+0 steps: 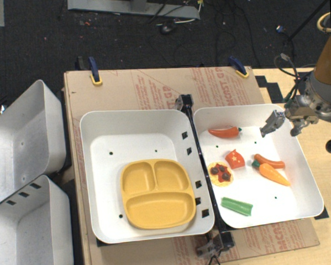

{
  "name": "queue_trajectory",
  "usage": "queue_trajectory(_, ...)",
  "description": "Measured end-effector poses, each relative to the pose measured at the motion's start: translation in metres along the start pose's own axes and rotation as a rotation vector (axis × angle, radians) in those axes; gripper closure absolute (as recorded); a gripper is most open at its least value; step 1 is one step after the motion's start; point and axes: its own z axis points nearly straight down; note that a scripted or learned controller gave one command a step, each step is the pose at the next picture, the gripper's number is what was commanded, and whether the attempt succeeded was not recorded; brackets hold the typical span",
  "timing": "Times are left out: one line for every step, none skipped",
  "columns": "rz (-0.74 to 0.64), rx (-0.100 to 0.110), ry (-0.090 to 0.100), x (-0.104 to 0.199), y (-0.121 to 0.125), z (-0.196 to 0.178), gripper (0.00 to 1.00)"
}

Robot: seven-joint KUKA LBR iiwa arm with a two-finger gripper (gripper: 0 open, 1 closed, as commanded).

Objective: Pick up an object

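You see the gripper (283, 123) hanging over the far right corner of the right bin (309, 174), with the grey arm (323, 87) coming in from the right above that bin's far rim. Its two fingers are spread apart, one pointing down and left over the white floor, the other nearer the right wall, and nothing sits between them, so the hand is released and carries nothing. Every pickable thing lies in the right bin. A red pepper (224, 133) rests near the far edge, closer to the left wall than to the gripper. A small red piece (235, 159) sits about mid-bin, and just beside it toward the left wall lies a flat yellow piece with dark red spots (221, 173); you cannot tell whether these two touch. Toward the right wall an orange carrot (273, 174) lies slantwise, and a thinner red-orange piece (270, 162) lies right against its far side, both with a green end pointing left. A green piece (236, 206) lies near the near edge, a little left of the middle. All of these are apart from the gripper; the carrot pair is the nearest to it. The left bin (96, 177) holds a yellow divided plate (156, 193) with three compartments, set toward the near right corner. Both bins stand side by side on a brown board (152, 88).
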Motion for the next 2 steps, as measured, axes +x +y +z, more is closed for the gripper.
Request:
queue_trajectory(-0.003,-0.012,-0.003,0.0,0.002,-0.007,0.0)
queue_trajectory(-0.001,-0.006,-0.001,-0.003,0.003,0.057,0.0)
